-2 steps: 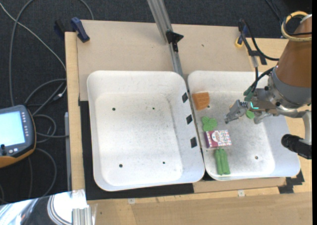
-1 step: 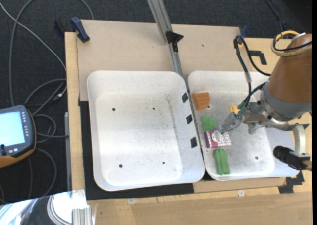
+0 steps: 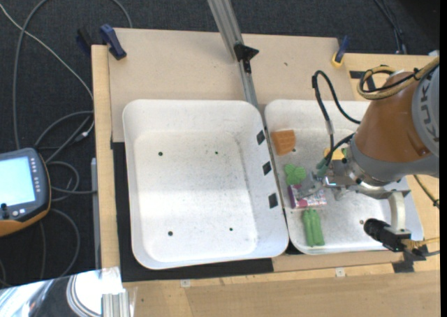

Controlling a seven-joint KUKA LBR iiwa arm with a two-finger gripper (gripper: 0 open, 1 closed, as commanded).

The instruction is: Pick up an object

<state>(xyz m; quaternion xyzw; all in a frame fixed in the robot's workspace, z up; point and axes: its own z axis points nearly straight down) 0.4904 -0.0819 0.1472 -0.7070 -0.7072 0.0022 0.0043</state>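
Note:
My gripper point(image 3: 316, 184) hangs low over the right bin point(image 3: 349, 237), under the orange wrist band. Right at its tip lie a pink and white packet point(image 3: 308, 201) and a round green object point(image 3: 295, 174). A green ridged cylinder point(image 3: 313, 227) lies below them near the bin's front wall. An orange block point(image 3: 283, 141) rests at the bin's upper left, close to the divider. The fingers are hidden among the wrist parts and the clutter.
The left bin point(image 3: 140, 127) stands beside the right one. A metal pole point(image 3: 222, 12) slants down to the seam between the bins. Black clips point(image 3: 265, 167) sit along that seam. Blue clamps point(image 3: 112, 41) hold the bench board's corners.

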